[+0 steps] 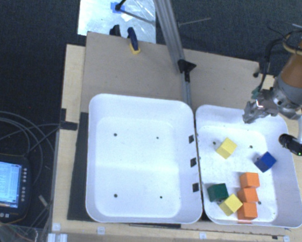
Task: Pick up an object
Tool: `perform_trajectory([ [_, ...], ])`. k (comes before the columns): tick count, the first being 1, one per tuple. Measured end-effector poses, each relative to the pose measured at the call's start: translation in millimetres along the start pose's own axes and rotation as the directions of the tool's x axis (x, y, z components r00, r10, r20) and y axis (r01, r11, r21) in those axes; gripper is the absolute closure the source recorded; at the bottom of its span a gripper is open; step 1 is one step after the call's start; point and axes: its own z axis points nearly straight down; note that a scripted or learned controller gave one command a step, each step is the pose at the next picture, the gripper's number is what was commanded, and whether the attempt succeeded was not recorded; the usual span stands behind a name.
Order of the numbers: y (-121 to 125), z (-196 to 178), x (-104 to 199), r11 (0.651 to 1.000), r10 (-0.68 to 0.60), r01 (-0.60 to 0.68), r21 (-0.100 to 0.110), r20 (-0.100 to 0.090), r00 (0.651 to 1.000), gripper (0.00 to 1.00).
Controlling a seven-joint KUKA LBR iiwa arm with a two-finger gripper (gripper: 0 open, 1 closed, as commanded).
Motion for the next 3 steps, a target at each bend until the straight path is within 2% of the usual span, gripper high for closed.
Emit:
perform_trajectory([
  [1,-1.6,-46.5,3.2,1.0,-0.002,0.002,0.0,-0.001,1.0,1.0],
  [2,0.0,-76.5,3.1,1.0,-0.002,0.002,0.002,-0.001,1.0,1.0],
  [3,-20.5,-86.5,48.4,1.0,-0.006,0.006,0.005,-0.004,1.0,1.0],
])
